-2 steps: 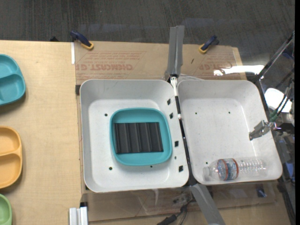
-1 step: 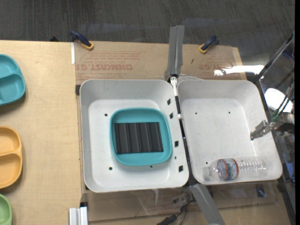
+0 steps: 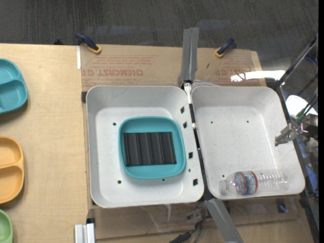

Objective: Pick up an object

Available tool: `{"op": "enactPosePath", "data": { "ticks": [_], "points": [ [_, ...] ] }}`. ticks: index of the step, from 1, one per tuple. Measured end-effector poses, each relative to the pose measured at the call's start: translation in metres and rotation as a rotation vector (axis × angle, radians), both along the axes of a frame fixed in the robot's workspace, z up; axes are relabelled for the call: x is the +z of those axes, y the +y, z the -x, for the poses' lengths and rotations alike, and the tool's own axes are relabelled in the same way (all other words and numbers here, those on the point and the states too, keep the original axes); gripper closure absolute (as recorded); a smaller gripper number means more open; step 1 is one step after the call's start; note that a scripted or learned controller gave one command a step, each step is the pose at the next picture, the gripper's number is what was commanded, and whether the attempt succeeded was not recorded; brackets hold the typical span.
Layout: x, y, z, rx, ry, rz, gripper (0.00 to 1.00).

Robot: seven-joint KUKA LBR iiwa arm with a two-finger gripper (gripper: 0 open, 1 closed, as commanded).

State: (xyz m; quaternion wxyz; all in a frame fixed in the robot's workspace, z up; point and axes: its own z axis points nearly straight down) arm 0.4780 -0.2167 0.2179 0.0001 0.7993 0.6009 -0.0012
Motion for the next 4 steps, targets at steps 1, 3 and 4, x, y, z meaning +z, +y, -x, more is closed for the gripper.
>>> {"op": "enactPosePath", "data": {
  "ticks": [1,3,4],
  "points": [
    [-0.127,0.047,0.000,0.073,0.000,-0.002,0.00],
    [-0.011,0.014,0.000,-0.142,0.001,0.000,0.00],
    [-0.016,0.009,0.001,-0.270,0.003,0.000,0.00]
  ]
}}
